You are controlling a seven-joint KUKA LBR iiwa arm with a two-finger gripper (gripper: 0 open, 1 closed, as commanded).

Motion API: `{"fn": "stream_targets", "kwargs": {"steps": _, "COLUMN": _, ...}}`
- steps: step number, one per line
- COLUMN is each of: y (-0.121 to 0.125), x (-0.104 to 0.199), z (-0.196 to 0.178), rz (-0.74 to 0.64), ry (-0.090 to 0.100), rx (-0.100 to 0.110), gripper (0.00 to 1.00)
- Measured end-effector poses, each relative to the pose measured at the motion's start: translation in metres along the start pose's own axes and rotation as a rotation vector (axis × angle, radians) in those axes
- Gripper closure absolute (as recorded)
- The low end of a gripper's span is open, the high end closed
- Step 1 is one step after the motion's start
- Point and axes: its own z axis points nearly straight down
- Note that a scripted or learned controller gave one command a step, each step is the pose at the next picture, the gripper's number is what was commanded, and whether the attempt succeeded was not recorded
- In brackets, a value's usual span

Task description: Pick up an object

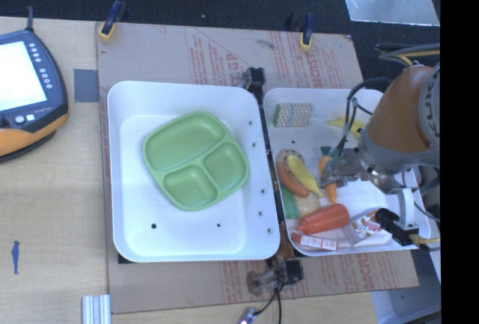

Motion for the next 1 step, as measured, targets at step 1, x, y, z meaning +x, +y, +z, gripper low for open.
{"fn": "stream_targets", "kwargs": {"steps": 1, "y": 0.0122, "x": 0.0799, "z": -0.11, "rz": 0.002, "ry": 0.001, "rx": -0.002, "gripper": 1.0}}
